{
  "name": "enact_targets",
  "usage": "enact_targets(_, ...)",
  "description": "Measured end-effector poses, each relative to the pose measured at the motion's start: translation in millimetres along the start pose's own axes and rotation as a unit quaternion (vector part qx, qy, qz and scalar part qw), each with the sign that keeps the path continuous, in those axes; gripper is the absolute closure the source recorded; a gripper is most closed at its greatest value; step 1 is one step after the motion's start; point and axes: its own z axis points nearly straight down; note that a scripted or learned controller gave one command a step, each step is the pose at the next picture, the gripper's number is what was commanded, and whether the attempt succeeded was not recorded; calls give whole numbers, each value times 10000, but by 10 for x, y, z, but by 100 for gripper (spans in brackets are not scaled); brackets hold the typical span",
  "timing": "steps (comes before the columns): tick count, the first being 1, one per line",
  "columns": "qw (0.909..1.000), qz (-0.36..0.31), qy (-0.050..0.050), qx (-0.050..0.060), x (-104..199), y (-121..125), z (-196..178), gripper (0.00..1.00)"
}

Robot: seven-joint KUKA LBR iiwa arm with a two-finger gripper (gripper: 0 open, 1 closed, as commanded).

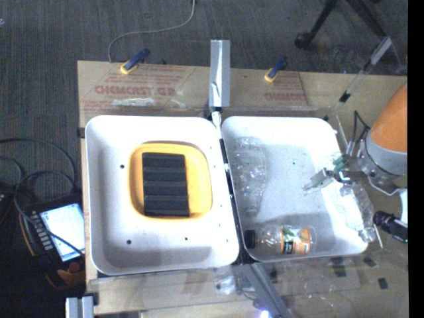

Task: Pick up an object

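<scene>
Two white bins sit side by side: the left bin (106,197) carries a yellow tray (202,177) with a black ridged block (164,184) on it; the right bin (291,134) holds a crumpled clear plastic piece (250,171) by its left wall and a clear bottle (281,238) lying along its near edge; the gripper (329,176) hangs over that bin's right side, well apart from the bottle; whether it is spread or closed I cannot tell.

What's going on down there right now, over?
Pincer over right bin, nothing visibly gripped. Clear plastic bottle lying at near wall, crumpled clear bottle by divider. Yellow tray in left bin.
</scene>
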Motion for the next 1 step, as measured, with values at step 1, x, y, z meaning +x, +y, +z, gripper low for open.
enact_targets(1, 9983, -576, -48, -116, 401, -154, 951, 0)
